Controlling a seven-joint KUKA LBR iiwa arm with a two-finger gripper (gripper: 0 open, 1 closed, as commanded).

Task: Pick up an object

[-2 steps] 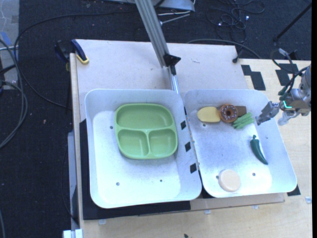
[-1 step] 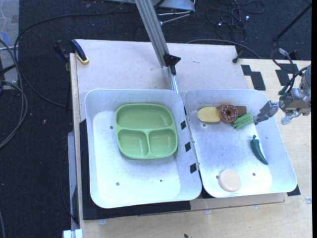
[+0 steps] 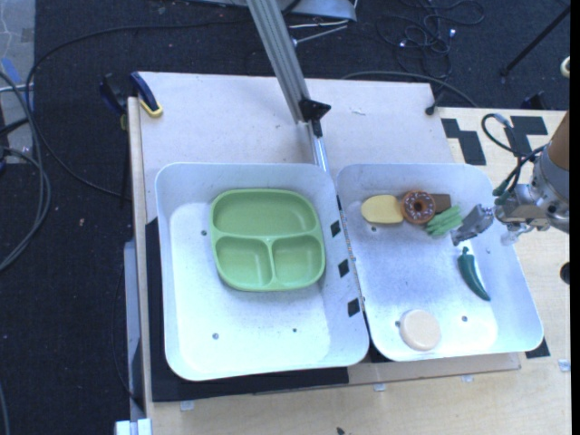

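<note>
Tool: the tool point(image 3: 473, 225) reaches in over the right bin's upper right part, metallic fingers pointing left and down — how far apart they stand cannot be told, and nothing shows between them
Arm: the grey arm point(image 3: 544, 188) enters from the right edge, above the bin's right rim
Right bin: the right bin point(image 3: 507, 320) holds five things
Green pepper: the green pepper point(image 3: 472, 273) lies just below the tool, near it but apart, long axis running down and to the right
Light green piece: a light green piece point(image 3: 442, 220) lies just left of the tool, whether touching it cannot be told
Donut: a brown donut point(image 3: 418, 207) sits left of that piece, beside a yellow piece point(image 3: 381, 210)
Round piece: a cream round piece point(image 3: 420, 329) lies near the bin's lower edge — well apart from the tool
Left bin: the left bin point(image 3: 245, 333) carries a green divided plate point(image 3: 268, 238)
</note>
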